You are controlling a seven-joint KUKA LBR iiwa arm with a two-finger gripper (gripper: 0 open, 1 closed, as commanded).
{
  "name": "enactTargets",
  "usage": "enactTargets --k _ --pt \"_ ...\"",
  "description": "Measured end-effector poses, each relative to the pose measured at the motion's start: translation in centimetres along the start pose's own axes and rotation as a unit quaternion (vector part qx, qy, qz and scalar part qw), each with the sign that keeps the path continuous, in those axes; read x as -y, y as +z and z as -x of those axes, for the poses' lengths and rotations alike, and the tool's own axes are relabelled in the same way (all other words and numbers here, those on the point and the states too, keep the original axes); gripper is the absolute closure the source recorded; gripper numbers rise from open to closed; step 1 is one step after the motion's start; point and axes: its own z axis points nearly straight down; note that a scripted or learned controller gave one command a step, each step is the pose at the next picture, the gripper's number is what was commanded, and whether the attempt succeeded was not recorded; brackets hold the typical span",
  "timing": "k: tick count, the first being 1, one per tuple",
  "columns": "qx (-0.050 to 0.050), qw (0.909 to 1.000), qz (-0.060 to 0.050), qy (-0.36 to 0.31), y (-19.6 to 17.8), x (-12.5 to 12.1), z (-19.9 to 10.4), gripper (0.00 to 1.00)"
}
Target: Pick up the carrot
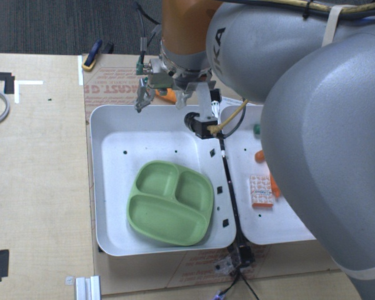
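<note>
The gripper sits at the left bin's twelve o'clock edge, fingers spread, with an orange carrot between them (a firm squeeze? can't tell). The green plate lies at six o'clock, out of the way.

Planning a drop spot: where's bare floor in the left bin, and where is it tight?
Left bin: bare floor along the back wall and down the left side, bordered by the green divided plate. The gripper hangs over the back rim. Tight at the front right corner, where the plate nears the walls. Right bin: the arm covers much of it.
</note>
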Motion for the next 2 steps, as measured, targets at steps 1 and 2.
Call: enactTargets --k 1,2 --pt "0.001 1.0000 0.000 -0.001 -0.95 -0.02 0.03 1.00" --pt "0.001 1.0000 0.000 -0.003 -1.89 -0.05 0.05 1.00"
